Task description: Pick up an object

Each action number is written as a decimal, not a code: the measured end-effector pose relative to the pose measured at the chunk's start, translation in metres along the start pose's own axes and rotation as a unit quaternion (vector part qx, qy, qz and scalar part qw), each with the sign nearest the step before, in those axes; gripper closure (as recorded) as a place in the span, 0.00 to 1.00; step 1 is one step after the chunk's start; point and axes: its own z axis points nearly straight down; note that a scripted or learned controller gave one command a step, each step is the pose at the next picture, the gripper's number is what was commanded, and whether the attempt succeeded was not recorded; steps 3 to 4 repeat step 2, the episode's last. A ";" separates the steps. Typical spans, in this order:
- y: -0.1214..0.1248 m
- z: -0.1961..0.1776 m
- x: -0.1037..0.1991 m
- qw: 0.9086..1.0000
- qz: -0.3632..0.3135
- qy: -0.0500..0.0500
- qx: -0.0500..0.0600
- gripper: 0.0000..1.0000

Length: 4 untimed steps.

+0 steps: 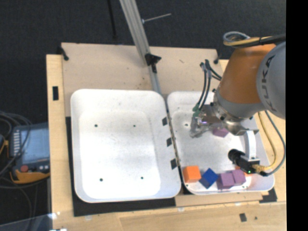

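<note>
Hand (196, 128) is hovering low in the right bin (185, 105), its grip impossible to read, nothing visibly lifted, while blocks (211, 178) are waiting along the bin's lower edge.

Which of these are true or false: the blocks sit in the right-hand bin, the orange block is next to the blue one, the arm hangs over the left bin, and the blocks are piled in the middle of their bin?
1. The blocks sit in the right bin. True.
2. The orange block is next to the blue block. True; a purple block lies on the blue one's other side.
3. The arm hangs over the left bin. False: it hangs over the right bin, with its tool above that bin's floor.
4. The blocks are piled in the middle of their bin. False: they lie in a row along its near edge.
</note>
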 end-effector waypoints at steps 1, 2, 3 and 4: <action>0.003 -0.007 0.054 1.000 -0.001 0.000 0.000 1.00; 0.011 0.005 0.111 1.000 0.000 0.000 0.000 1.00; 0.011 0.005 0.111 1.000 0.000 0.000 0.000 1.00; 0.011 0.005 0.111 1.000 0.000 0.000 0.000 1.00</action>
